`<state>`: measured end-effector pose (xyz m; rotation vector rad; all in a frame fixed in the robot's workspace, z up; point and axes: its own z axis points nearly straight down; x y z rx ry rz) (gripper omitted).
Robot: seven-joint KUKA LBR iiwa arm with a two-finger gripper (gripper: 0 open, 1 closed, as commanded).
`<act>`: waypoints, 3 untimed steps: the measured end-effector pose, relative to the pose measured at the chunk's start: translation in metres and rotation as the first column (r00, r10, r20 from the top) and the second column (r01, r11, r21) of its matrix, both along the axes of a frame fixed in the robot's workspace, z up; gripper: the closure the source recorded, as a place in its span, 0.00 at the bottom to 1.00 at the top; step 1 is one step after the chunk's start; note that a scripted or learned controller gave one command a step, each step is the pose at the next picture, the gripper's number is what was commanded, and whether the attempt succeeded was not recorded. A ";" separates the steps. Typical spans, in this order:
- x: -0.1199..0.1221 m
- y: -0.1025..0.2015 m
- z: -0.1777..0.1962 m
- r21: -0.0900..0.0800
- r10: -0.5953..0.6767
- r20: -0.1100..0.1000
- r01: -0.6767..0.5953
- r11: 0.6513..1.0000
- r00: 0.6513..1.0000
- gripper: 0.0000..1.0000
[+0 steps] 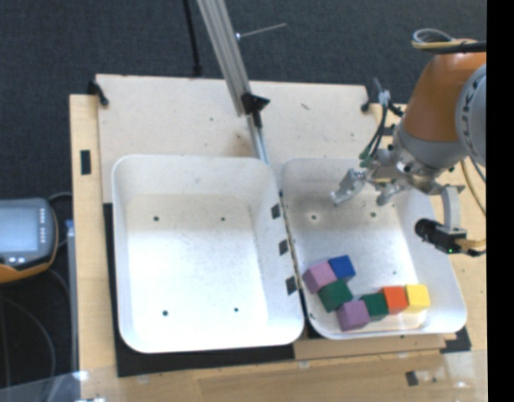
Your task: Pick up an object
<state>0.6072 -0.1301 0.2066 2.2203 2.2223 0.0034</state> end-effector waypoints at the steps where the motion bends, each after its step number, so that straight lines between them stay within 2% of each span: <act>1: -0.038 0.008 0.161 -0.004 0.004 0.010 -0.004 1.000 1.000 0.00; 2: -0.072 -0.003 0.228 -0.004 -0.001 0.009 0.001 1.000 1.000 0.00; 3: -0.025 -0.039 0.131 -0.004 -0.004 -0.008 0.004 1.000 1.000 0.00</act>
